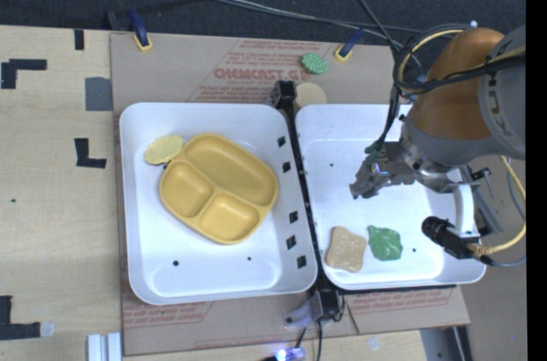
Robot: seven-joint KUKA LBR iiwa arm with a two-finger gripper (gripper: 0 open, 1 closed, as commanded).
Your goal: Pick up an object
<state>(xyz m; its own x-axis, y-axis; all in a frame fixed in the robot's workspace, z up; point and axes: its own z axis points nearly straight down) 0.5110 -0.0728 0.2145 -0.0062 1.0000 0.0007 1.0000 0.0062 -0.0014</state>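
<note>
Currently the jaws (366, 184) hang over the right bin (338, 128), near its centre; whether they are open or closed cannot be told. Candidate objects, a tan biscuit (346, 249) and a green lump (385, 242), lie at 6 o'clock from them, just beside each other. Risk: a descent from this spot would meet bare floor. The wrist hides the fingertips and the bin's 3 o'clock side

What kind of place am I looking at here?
Probably a robotics lab test bench. A robot arm reaches over two white bins holding toy-like items such as a yellow divided plate, with loose cables on a cardboard sheet.
</note>
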